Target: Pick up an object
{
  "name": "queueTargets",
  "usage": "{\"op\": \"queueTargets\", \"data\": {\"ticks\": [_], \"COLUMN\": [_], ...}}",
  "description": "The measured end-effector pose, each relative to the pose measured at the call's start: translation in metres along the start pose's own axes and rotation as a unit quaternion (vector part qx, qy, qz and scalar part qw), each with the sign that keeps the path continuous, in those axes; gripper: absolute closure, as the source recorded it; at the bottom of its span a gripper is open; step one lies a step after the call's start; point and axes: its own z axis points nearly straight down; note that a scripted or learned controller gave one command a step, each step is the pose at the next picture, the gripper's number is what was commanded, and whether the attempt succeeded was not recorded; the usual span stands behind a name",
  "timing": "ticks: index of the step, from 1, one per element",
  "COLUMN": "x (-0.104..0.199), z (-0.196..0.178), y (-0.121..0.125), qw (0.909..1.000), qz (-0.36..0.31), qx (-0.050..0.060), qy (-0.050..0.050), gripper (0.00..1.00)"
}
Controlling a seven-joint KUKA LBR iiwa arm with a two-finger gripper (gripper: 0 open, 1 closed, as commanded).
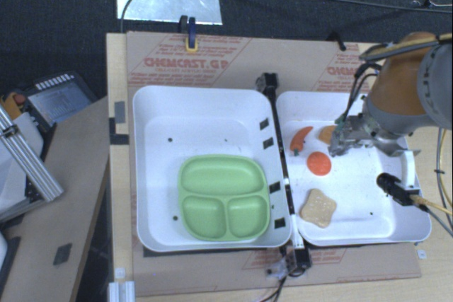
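Evidently you are in the approach step: the gripper hangs low over the far part of the right bin, just beside a partly hidden orange piece, and I cannot tell how its jaws stand. Your next move probably calls for settling squarely over one item before closing. Count four candidates there: that orange piece, one red pepper, one round tomato, one bread slice; the left bin holds one green tray.

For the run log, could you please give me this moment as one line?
arm: over right bin | gripper: above orange piece | nearby: red pepper, tomato, cracker | left bin: green tray
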Motion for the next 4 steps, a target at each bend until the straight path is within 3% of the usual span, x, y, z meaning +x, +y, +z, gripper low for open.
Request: {"op": "queueTargets", "data": {"ticks": [2, 3, 4], "x": [-0.003, -0.003, 0.041], "z": [-0.107, -0.128, -0.118], "y": [0.009, 0.01, 0.014], "qw": [1.0, 1.0, 1.0], "qz": [-0.001, -0.001, -0.003], "qx": [-0.003, -0.001, 0.0], "qy": [-0.001, 0.0, 0.001], "gripper": [1.0, 1.0, 1.0]}}
